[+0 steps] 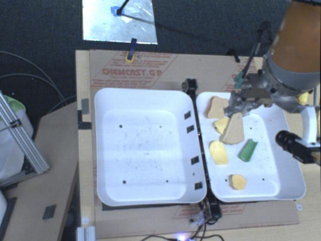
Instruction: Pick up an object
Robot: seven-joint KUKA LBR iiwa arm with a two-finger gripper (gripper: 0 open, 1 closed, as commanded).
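Dark carpet surrounds the bench [150, 64], topped with printed brown cardboard. Left bin [145, 147]: smooth white plastic, faintly scuffed. Right bin [266, 182] holds a tan bread-shaped slice [216, 107], tan wedge [233, 131], two yellow lumps [218, 152], green block [248, 150], and orange-yellow piece [237, 182]. Claw [239, 109] sits over the wedge; grip state indeterminable.
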